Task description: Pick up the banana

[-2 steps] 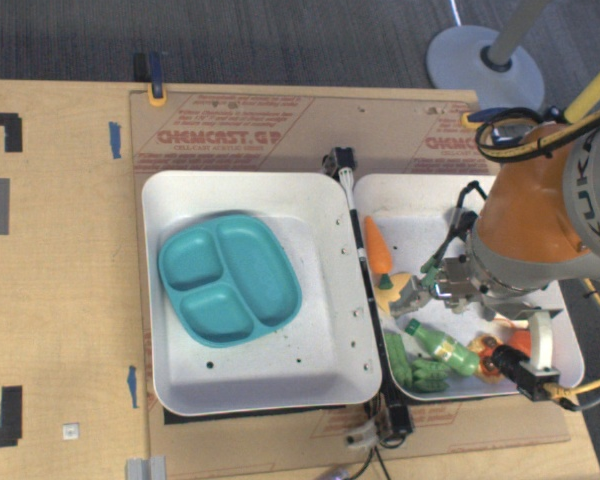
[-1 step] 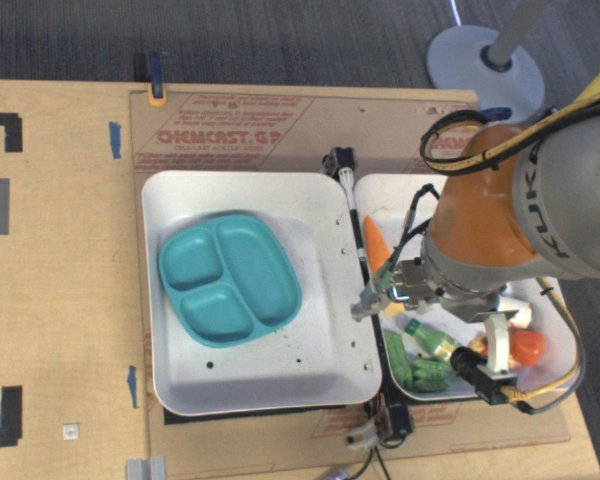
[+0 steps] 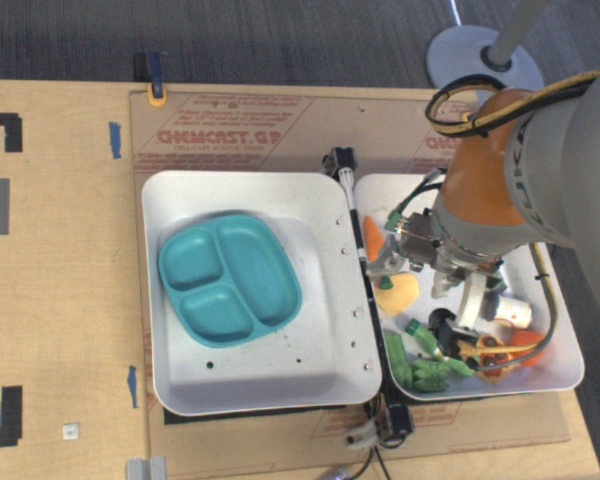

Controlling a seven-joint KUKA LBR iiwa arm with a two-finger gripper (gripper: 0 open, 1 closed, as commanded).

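Plainly, the banana point(image 3: 477, 347) is hard to pick out: a thin yellow sliver shows in the heap of toy food at the near end of the right bin point(image 3: 565, 373), beside green pieces point(image 3: 420, 366) and an orange piece point(image 3: 521, 339), though I cannot be certain it is the banana. The gripper point(image 3: 467, 308) hangs right over that clutter; whether it is open or closed cannot be told. Crowding is the risk: neighbours touching the sliver could be grabbed instead, or nudged so it slides away. A pale yellow round piece point(image 3: 399, 292) lies nearby as a decoy. The left bin point(image 3: 170, 203) holds a teal divided plate point(image 3: 228, 278).
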